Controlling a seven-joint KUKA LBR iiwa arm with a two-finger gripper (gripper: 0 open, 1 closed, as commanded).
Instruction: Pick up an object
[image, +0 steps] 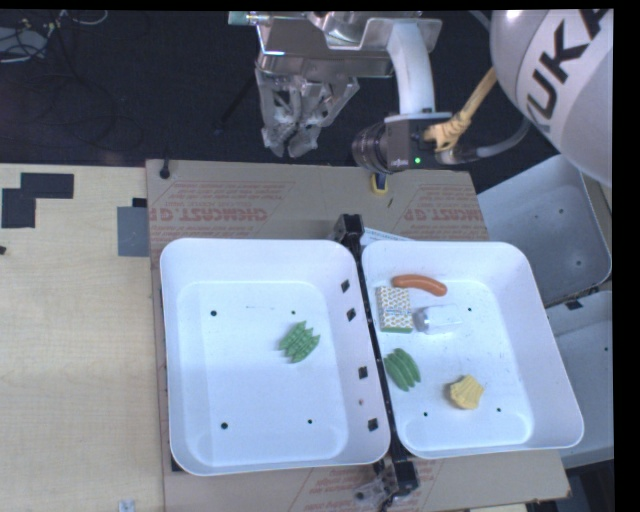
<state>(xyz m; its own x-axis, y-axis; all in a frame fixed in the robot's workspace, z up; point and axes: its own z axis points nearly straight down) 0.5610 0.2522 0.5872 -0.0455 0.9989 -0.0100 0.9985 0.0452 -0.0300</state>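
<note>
Tool (300, 125) apparently well above sausage (419, 285)

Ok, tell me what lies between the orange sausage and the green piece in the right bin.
In the camera view, a checkered block lies between the orange sausage and the green piece, beside a small clear item on the right bin floor.

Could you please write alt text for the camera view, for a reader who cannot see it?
The gripper hangs above the far edge of two white bins. The left bin holds a green leafy piece; the right bin holds an orange sausage, a patterned block, a green pod and a yellow lump.
</note>
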